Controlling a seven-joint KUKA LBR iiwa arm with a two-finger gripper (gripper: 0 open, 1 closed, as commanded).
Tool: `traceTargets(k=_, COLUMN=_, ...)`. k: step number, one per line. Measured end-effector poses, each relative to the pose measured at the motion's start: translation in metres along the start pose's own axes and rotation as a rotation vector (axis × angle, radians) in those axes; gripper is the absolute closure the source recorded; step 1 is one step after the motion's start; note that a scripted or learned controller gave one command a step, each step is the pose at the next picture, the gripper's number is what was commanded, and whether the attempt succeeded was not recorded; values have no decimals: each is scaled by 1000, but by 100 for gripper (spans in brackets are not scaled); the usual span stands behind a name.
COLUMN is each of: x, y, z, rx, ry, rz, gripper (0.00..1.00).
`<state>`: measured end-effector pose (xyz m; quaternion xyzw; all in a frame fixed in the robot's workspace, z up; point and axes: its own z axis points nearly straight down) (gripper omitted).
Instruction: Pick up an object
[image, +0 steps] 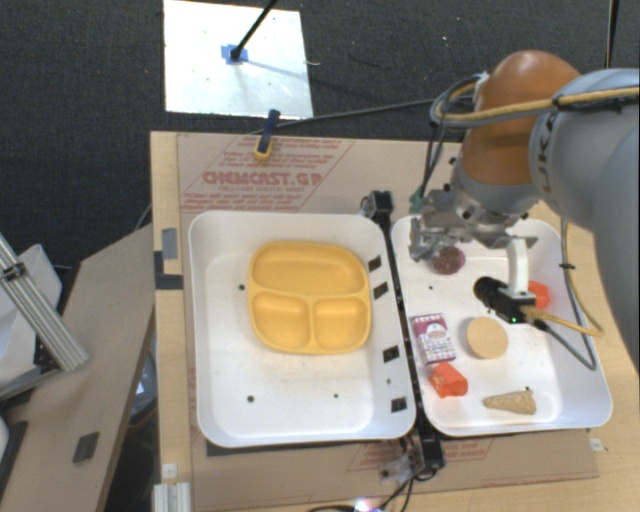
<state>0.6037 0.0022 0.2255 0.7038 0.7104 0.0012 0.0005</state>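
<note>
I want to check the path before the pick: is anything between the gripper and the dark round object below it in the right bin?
Nothing visible stands between them. The gripper hangs right above the dark reddish round object at the far end of the right bin. The small carton and tan disc lie nearer the camera, apart.

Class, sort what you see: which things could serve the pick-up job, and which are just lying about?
Job: pincer; dark round object beneath it; small carton; tan disc; red block; tan wedge.
Lying about: yellow divided tray; white paper.
</note>
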Motion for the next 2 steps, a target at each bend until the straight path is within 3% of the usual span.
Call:
traceTargets(k=1, x=51, y=22, z=-10, rx=-2, ry=1, rz=0, gripper=100)
traceTargets(k=2, x=99, y=52, z=7, rx=-1, ry=1, rz=0, gripper=100)
